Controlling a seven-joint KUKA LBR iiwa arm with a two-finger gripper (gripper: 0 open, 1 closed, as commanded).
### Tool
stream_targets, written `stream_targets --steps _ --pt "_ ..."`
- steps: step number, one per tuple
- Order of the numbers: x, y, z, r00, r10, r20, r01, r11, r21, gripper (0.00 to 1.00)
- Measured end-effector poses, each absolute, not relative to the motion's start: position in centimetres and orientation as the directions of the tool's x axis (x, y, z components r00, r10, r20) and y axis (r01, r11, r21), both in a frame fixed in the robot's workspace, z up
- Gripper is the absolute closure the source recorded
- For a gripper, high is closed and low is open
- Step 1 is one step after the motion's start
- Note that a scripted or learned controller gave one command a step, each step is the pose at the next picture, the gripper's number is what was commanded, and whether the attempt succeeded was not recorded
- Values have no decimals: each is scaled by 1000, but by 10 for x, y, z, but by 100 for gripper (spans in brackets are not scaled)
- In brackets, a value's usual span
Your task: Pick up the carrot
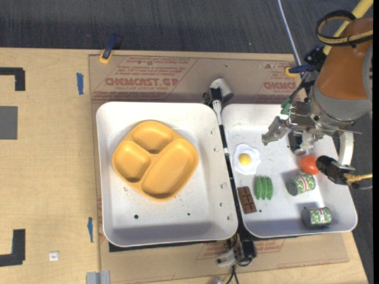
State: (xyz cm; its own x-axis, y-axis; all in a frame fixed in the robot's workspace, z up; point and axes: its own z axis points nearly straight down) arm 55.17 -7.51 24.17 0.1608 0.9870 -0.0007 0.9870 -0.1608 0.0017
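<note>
The carrot (308,163) shows as a small orange-red piece on the floor of the right bin (346,220), near its right side. My gripper (302,142) hangs just above and behind it, under the grey wrist and the orange band. Nothing can be seen held in the gripper. The arm's body hides the far right part of the bin. A dark part of the arm's gear (330,168) sits right beside the carrot on its right.
The right bin also holds a fried egg (246,158), a green vegetable (263,187), a chocolate bar (246,199) and two small cans (301,184) (317,216). A yellow divided plate (155,158) lies in the left bin (109,218).
</note>
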Motion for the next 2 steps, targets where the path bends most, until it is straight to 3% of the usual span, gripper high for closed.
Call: stream_targets --steps 1,2 --pt "504 -12 184 56 998 1 998 -56 -2 0" --pt "479 139 160 -84 996 1 996 84 -3 0"
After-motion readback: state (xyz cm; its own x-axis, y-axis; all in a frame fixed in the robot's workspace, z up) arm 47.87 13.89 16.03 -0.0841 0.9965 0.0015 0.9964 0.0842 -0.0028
